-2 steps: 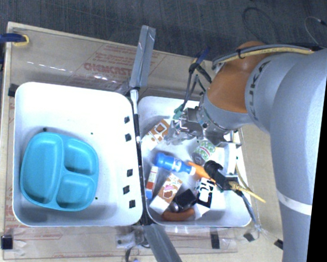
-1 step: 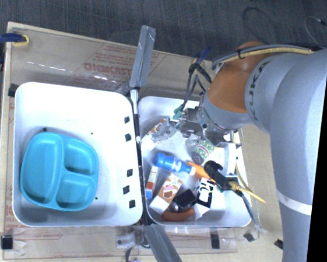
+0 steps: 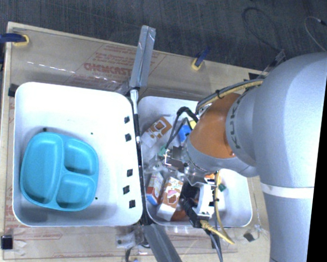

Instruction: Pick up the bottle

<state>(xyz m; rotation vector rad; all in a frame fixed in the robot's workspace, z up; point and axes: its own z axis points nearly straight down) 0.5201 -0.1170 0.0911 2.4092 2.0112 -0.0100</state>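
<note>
The arm [image 3: 240, 130] reaches down into the cluttered right bin [image 3: 240, 204].

The bottle [image 3: 171, 194] looks small, with a brown and white label. It lies in the right bin [image 3: 239, 196], close to the front wall, among other small things. Part of it is hidden, so its full shape is hard to tell.

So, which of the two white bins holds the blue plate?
The left bin: the blue plate with three compartments lies flat in it. The right bin holds a heap of small packages, and the arm reaches into it.
</note>
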